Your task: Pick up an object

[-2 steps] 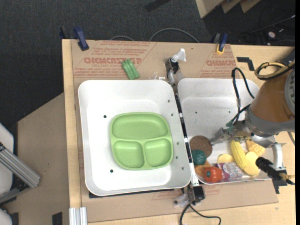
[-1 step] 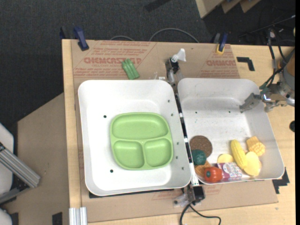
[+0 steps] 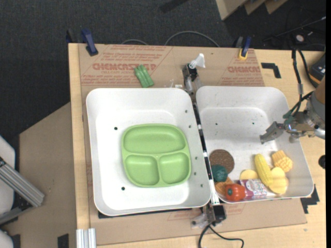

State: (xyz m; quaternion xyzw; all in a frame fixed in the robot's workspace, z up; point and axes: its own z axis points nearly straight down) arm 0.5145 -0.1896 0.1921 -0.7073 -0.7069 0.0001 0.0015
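Observation:
My gripper (image 3: 283, 133) hangs over the right side of the right bin (image 3: 232, 107), with its dark fingers spread open and nothing between them. Several toy foods lie just below it in that bin's near right corner. Among them are a ridged yellow piece (image 3: 282, 160), a yellow corn cob (image 3: 262, 170), a pale yellow lump (image 3: 278, 182) and a pink packet (image 3: 256, 189). Further left lie a red tomato (image 3: 236, 191), a teal piece (image 3: 219, 172) and a brown disc (image 3: 221, 159).
The left bin (image 3: 103, 118) holds a green divided plate (image 3: 155, 155). A green object (image 3: 144, 76) lies on the cardboard behind the bins. A small white-tipped fixture (image 3: 194, 66) stands at the back of the ridge between the bins. The far half of the right bin is bare.

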